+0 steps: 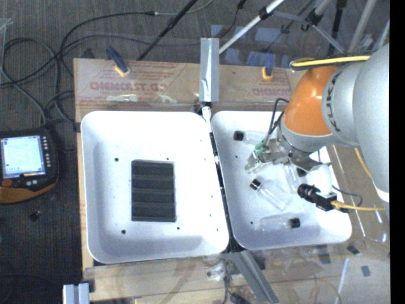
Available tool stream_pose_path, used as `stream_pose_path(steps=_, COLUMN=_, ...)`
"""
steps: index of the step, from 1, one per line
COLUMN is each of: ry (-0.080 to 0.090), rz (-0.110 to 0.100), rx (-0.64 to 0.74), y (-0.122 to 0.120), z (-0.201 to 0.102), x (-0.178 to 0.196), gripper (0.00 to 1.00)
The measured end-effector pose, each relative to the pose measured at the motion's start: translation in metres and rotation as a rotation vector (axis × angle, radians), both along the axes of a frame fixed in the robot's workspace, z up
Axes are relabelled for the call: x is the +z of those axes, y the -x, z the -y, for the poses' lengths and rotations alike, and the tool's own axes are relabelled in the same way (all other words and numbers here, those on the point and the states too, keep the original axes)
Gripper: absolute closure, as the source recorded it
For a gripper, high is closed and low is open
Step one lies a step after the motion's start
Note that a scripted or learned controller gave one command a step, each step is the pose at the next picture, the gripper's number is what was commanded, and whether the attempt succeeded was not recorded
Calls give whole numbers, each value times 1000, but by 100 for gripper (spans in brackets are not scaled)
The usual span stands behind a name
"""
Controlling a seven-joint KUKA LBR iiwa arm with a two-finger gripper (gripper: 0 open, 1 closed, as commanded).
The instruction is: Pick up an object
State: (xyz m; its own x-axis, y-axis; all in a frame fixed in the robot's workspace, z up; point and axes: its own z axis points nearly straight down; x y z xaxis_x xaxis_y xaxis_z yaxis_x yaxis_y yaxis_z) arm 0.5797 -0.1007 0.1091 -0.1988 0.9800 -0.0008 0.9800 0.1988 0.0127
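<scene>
A black ribbed rectangular pad lies flat in the middle of the left bin. In the right bin a small black piece sits near the far left corner. Further forward lie a clear vial with a black cap and a second clear tube with a black cap near the front wall. My gripper hangs low over the middle of the right bin, just above and behind the first vial. The wrist hides what is directly beneath it.
The grey arm with its orange band covers the right bin's far right part. A black connector with a yellow cable hangs off the wrist. A grey metal post stands behind the bins, and a teach pendant lies to the left.
</scene>
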Motion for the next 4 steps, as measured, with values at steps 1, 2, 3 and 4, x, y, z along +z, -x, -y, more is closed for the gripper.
stream_pose_path(steps=1, ry=0, rz=0, rx=0, y=0, z=0, x=0, gripper=0)
stream_pose_path(steps=2, ry=5, rz=4, rx=19, y=57, z=18, x=-18, gripper=0)
stream_pose_path(steps=3, ry=3, rz=5, rx=19, y=56, z=17, x=-8, gripper=100)
stream_pose_path(steps=4, ry=3, rz=-14, rx=10, y=49, z=-39, x=105, gripper=100)
